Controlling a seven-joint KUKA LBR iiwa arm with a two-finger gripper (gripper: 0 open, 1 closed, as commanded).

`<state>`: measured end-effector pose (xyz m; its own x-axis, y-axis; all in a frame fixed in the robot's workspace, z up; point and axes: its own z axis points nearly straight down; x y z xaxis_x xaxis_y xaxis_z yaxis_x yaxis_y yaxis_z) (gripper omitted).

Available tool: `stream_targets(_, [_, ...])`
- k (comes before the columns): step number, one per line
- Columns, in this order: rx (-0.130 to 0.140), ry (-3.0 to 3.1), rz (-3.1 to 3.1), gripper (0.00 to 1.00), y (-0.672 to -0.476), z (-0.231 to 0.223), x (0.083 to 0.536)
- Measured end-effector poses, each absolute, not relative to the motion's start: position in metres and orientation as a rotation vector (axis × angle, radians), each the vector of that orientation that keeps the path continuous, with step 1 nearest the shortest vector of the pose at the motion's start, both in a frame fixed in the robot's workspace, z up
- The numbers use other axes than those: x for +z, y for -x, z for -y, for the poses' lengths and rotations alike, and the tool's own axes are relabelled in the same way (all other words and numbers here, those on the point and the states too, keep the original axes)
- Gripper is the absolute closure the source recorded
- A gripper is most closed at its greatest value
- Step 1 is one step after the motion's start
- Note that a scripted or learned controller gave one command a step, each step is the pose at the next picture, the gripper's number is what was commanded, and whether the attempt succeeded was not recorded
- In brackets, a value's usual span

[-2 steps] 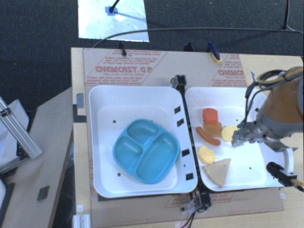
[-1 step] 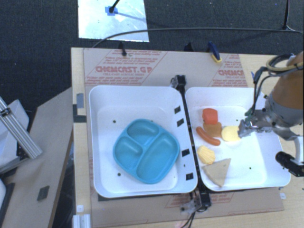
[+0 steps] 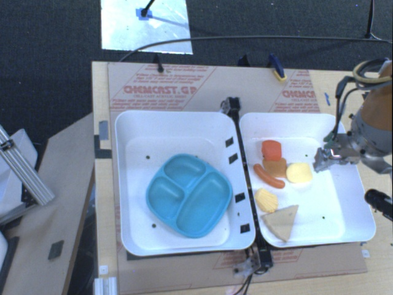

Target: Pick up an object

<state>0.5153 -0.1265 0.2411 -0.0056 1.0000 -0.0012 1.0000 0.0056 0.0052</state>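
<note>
**Gripper beside the right bin's toy food**

You have two shallow white bins — the left bin [image 3: 132,165] holds a blue divided plastic plate [image 3: 188,194], the right bin [image 3: 344,214] toy food. Your gripper [image 3: 323,158] hangs just beside the round yellow piece [image 3: 299,173] (finger state: cannot tell).

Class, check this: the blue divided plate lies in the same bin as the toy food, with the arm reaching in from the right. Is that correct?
Not quite. In the camera view the blue divided plate lies in the left bin; the toy food is in the right bin. The arm does reach in from the right.
</note>
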Motion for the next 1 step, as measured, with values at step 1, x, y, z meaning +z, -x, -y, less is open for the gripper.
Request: stream_targets(1, [0.004,-2.210,-2.233,1.00,-0.5262,0.0667,0.2308])
